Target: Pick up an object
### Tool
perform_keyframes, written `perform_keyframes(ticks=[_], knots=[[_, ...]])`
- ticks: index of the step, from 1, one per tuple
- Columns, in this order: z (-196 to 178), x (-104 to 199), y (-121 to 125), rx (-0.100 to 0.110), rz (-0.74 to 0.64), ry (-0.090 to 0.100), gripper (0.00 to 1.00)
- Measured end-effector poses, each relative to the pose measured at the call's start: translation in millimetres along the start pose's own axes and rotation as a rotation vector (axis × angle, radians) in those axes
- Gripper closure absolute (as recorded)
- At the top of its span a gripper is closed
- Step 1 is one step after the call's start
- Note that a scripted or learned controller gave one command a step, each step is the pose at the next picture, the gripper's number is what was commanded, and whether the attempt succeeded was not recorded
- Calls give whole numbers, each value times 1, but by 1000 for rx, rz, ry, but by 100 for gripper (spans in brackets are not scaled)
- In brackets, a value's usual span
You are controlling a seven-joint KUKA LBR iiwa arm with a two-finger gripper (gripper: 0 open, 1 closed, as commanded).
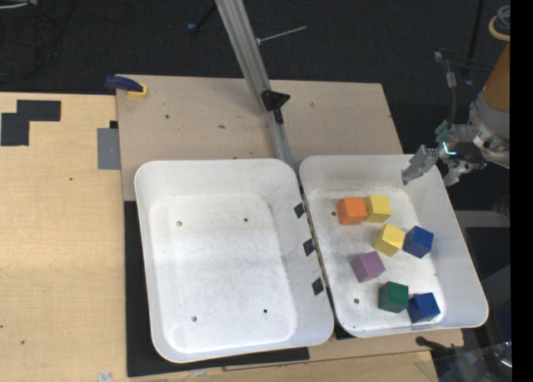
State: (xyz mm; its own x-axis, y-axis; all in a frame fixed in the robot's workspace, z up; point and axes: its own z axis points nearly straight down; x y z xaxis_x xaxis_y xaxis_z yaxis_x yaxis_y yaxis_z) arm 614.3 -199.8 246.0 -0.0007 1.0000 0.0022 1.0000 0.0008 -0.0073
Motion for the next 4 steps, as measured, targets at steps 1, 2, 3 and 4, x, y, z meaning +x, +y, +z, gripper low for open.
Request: perform_keyframes(ticks=[1, 2, 3, 4], knots=[[-3, 0, 1, -4, -3, -2, 0], [55, -6, -7, 1, 2, 0, 0], [114, -5, -17, 2, 2, 1, 0], [157, -4, -17, -6, 3, -2, 0]])
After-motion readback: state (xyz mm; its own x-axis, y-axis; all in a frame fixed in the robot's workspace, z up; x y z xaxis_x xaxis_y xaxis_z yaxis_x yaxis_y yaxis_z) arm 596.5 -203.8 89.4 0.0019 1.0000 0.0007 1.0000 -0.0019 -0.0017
